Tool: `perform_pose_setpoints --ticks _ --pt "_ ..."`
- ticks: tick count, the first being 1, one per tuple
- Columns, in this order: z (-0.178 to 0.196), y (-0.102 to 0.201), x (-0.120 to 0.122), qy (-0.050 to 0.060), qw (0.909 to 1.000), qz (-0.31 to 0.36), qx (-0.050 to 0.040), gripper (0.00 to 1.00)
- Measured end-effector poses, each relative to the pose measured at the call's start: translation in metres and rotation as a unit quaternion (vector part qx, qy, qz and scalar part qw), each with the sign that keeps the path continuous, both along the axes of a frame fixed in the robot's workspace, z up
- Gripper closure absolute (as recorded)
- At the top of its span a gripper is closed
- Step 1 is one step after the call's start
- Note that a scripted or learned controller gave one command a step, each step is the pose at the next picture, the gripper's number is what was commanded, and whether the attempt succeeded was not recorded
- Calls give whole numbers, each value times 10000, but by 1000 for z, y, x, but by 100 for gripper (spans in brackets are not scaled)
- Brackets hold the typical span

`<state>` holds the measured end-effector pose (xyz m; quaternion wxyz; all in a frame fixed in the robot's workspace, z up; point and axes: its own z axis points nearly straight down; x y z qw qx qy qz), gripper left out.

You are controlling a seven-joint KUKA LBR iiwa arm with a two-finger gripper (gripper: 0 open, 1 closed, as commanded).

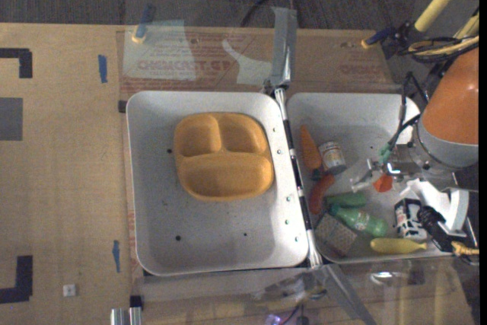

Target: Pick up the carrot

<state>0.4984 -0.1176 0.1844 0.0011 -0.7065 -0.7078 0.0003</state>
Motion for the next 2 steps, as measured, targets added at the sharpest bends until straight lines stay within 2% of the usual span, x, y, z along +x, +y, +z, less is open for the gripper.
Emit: perform_pose_setpoints --ticks 1,2 --pt "-95 -11 -16 -63 9982 -588 1 0" --pt "-95 17 -16 -75 9998 -203 -23 0"
